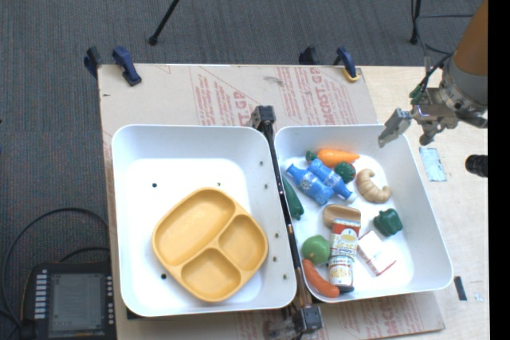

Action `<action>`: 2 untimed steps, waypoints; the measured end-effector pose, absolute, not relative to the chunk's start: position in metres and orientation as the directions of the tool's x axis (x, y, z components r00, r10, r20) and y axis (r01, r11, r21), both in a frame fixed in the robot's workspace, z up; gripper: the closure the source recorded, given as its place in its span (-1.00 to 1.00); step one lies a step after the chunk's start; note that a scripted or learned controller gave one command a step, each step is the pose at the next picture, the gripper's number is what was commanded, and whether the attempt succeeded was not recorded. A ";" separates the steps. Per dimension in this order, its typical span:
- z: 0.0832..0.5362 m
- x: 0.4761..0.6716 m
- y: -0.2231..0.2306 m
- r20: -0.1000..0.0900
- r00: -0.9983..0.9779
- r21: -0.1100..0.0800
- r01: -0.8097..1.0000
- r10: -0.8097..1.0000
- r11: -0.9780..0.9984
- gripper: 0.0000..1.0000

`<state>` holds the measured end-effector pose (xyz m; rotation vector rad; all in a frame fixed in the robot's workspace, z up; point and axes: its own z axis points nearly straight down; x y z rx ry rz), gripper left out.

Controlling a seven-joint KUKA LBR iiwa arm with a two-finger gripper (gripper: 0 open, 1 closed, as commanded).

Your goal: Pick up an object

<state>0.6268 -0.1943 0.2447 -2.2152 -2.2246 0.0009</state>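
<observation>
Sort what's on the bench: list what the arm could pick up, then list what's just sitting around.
Pickable, in the right white bin:
orange toy carrot
blue plastic bottle
tan toy croissant
green toy pepper
green round toy fruit

Lying about:
yellow divided plate
blue clamps

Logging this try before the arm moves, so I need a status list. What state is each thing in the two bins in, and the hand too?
hand: open, holding nothing, above the right bin's far right rim
yellow tray: flat in the left bin, compartments bare
blue bottle: lying on its side
carrot: lying flat
croissant: lying flat
green pepper: resting on the floor of the bin
jar: lying down
apple: against the jar
</observation>
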 end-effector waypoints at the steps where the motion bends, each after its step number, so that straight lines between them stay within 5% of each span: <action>1: 0.098 0.643 -0.204 0.001 -0.003 -0.001 1.000 1.000 0.003 -1.00; 2: 0.107 0.643 -0.204 0.001 -0.006 -0.003 1.000 1.000 0.006 1.00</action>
